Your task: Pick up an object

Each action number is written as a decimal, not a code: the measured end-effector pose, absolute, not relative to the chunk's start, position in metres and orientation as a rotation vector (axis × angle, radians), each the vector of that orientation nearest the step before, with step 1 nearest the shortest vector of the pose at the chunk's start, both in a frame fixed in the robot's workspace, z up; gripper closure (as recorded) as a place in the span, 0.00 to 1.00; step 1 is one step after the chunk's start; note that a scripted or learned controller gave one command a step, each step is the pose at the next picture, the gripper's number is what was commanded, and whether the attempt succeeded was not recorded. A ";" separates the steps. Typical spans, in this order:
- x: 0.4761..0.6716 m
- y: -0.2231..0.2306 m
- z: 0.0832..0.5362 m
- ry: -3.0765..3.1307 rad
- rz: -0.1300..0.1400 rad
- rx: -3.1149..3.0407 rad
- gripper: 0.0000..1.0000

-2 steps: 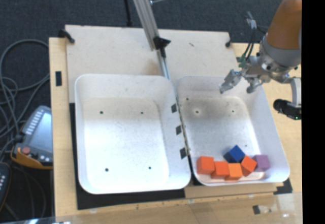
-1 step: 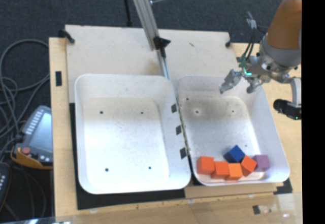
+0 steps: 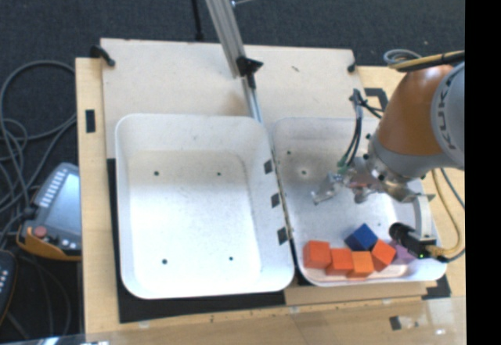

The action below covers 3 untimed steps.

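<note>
Blocks [image 3: 344, 257], several, foam-like: orange ones in a row along the near edge of the right bin [image 3: 313, 144], with a blue block [image 3: 362, 237] just behind the row and a pale purple one [image 3: 404, 253] at the row's right end, close to the bin's near right corner. All lie touching or nearly touching one another.

Left bin [image 3: 133, 179]: white, shallow, beside the right bin.

Arm [image 3: 415, 120]: grey with orange band, reaching over the right bin's right edge.

Gripper [image 3: 344, 185]: hangs over the middle of the right bin, apart from the blocks and farther from the near edge than they are. Nothing is seen between its fingers; whether they stand wide or narrow cannot be told, as the metal parts blur together.

Risks, as judged: blocks packed tight against each other and against the bin's near wall leave little room for a finger to enter. A descent there may push blocks aside, strike the wall, or close on a corner and let the block slip free.
</note>
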<state>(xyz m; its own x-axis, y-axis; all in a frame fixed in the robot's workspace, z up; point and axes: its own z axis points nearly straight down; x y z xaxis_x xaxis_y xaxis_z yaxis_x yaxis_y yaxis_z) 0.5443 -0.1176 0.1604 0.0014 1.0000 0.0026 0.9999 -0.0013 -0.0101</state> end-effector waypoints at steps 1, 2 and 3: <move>0.497 -0.163 0.163 -2.217 0.004 -2.229 0.00; 0.500 -0.170 0.194 -2.224 -0.003 -2.227 0.00; 0.488 -0.178 0.211 -2.225 -0.002 -2.226 0.00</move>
